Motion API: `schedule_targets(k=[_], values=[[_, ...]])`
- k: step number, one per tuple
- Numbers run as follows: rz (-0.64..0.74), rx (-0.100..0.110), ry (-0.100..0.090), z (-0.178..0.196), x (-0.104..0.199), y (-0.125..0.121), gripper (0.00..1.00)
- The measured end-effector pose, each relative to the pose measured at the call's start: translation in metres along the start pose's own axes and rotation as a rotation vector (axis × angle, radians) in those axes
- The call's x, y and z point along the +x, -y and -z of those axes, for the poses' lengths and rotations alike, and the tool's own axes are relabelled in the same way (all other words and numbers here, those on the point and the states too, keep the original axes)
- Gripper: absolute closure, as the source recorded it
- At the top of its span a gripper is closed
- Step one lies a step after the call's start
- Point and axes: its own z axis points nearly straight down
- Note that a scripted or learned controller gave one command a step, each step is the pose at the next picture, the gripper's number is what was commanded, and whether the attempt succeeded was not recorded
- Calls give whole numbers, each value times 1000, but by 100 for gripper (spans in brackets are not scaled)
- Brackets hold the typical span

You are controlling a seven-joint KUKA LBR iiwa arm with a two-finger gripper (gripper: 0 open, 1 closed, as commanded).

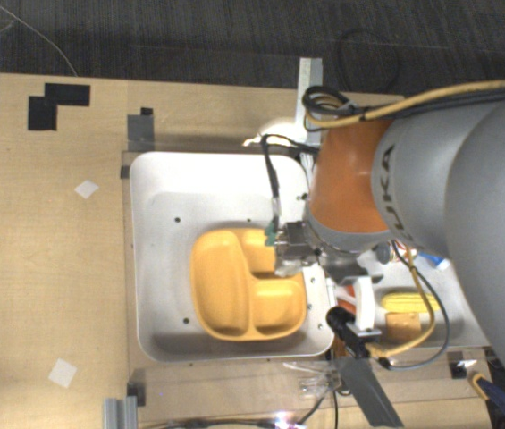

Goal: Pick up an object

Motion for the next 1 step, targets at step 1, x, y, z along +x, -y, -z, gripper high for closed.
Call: schedule_targets(k=[1], values=[[-59, 6, 2, -62, 22, 3, 100]])
